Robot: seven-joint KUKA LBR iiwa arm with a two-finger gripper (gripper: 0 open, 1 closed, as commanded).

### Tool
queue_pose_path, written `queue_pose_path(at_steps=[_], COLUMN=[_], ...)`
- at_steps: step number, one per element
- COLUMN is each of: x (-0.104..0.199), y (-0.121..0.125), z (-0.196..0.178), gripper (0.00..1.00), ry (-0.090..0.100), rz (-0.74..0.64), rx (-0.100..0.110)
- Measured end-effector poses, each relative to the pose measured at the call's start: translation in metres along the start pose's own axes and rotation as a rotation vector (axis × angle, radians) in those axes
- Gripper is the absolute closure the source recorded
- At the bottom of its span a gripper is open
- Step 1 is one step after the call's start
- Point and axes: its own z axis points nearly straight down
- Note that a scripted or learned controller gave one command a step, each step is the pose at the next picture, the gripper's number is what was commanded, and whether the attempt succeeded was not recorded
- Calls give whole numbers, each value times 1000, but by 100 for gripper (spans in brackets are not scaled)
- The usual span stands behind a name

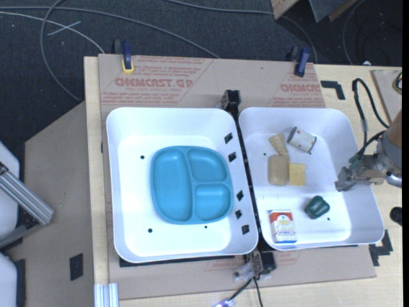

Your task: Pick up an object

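The right bin (339, 123) holds several small objects: a grey and white item (301, 139), a tan cracker-like piece (278, 144), a tan block (278, 170), a yellow square (298, 174), a dark green lump (316, 206) and a red and white packet (282, 227). My gripper (350, 176) hangs over the right side of this bin, right of the yellow square and above the green lump. Nothing shows in its grasp. The left bin (121, 171) carries a blue divided plate (190, 184).
Black clips run down the divider (238, 171) between the bins. Cables (364, 107) loop at the bench's right, close to the arm. Blue clamps (128, 56) hold the cardboard at the back. A metal rail (22, 197) sits at the left.
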Motion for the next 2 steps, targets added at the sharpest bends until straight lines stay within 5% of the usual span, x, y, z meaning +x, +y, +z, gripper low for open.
queue_pose_path(at_steps=[2], x=[3], y=[-4], z=[-109], gripper=[100], ry=[-4], rz=[-1], rx=[-6])
